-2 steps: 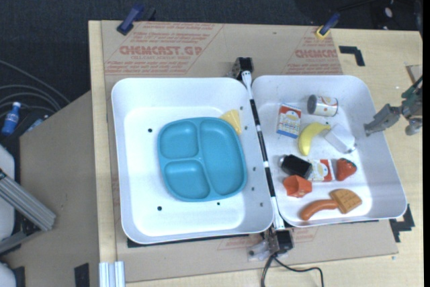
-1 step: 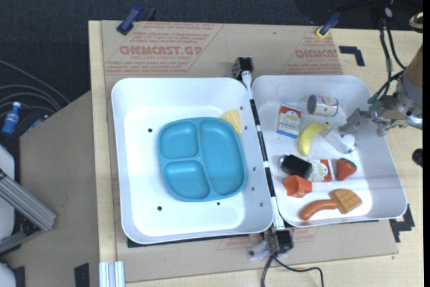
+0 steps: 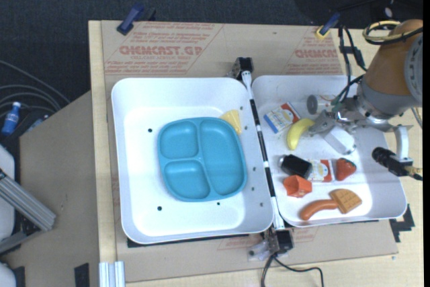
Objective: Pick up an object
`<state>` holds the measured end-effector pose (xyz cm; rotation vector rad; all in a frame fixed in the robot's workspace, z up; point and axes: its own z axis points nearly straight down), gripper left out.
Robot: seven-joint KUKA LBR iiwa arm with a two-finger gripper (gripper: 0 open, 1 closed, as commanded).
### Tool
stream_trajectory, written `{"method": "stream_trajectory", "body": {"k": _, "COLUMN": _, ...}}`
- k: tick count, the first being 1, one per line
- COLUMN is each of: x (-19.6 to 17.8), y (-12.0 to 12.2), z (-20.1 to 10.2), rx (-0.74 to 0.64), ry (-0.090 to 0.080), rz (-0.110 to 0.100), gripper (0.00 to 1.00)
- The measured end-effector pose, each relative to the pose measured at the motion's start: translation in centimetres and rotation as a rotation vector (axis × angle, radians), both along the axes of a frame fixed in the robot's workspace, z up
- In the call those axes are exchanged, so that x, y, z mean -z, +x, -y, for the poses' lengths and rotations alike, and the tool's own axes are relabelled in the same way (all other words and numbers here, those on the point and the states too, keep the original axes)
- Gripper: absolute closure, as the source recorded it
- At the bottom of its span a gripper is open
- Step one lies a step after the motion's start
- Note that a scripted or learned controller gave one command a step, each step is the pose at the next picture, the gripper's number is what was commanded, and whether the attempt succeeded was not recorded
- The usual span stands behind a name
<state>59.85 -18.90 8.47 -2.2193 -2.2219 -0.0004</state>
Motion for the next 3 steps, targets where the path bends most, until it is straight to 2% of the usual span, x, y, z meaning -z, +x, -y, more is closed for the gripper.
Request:
{"method": "stream_trajectory", "body": {"k": 1, "x": 0.0, "y": 6.3, "z": -2.0, "rx": 0.008, "ry": -0.003, "rz": -0.023, "gripper": 0.0}}
{"method": "stream_trajectory", "body": {"k": 2, "x": -0.3, "y": 6.4, "z": -4.9, "rx": 0.004, "ry": -0.014, "rz": -0.018, "gripper": 0.0}}
{"method": "stream_trajectory", "body": {"k": 3, "x": -0.4, "y": 6.5, "z": -5.6, "rx": 0.004, "ry": -0.014, "rz": -0.016, "gripper": 0.0}}
